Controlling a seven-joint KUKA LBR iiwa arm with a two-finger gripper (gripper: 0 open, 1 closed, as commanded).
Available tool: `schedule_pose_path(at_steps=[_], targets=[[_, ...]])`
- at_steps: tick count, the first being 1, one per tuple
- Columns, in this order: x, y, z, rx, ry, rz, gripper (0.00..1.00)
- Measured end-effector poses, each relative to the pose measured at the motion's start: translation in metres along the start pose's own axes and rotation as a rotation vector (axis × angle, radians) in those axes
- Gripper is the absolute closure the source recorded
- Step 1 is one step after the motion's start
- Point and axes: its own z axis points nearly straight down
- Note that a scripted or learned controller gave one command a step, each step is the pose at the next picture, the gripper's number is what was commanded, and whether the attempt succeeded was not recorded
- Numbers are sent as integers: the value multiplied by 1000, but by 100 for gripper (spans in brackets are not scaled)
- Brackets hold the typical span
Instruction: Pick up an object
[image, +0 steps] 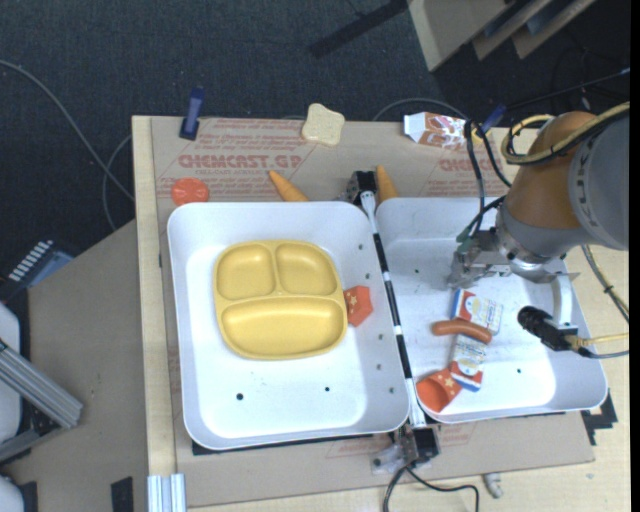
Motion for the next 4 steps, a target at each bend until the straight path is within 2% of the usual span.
schedule_pose_path(at_steps=[1, 2, 3, 4], targets=[[0, 0, 0, 0, 0, 0, 0], [-2, -48, 10, 2, 0, -1, 0], [-2, -47, 0, -1, -1, 0, 100], [-2, -47, 0, -1, -1, -1, 0]])
